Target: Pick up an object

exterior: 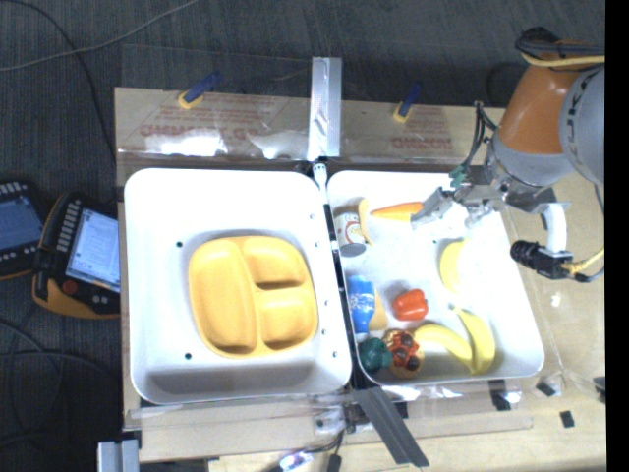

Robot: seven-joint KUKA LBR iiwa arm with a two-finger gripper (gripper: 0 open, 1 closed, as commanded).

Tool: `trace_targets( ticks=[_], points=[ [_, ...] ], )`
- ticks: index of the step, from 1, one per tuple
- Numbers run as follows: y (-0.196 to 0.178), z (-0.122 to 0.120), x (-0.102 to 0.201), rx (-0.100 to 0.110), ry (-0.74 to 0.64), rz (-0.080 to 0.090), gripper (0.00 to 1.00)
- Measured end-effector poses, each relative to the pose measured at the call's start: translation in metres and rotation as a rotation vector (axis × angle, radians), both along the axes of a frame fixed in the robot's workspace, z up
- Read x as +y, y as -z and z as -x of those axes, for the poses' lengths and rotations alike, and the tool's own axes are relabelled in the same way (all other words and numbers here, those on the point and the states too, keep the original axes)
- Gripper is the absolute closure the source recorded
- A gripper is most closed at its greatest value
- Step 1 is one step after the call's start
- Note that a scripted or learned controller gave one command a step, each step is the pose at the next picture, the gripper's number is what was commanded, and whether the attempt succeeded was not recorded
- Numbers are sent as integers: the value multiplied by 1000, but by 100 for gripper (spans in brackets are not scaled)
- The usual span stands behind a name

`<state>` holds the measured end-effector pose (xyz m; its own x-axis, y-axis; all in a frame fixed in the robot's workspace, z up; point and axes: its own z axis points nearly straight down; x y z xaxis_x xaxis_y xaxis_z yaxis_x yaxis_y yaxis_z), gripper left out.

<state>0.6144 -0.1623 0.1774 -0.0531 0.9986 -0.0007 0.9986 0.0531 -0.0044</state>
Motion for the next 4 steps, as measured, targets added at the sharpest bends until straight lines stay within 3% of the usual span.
trace_targets(
  ticks=[1,2,3,4],
  points=[
    [87,27,-32,-11,-57,5,0],
    [79,25,-30,-11,-57,1,100],
    [-14,37,18,0,214,0,100],
    [-3,28,101,2,532,2,100]
  ],
)
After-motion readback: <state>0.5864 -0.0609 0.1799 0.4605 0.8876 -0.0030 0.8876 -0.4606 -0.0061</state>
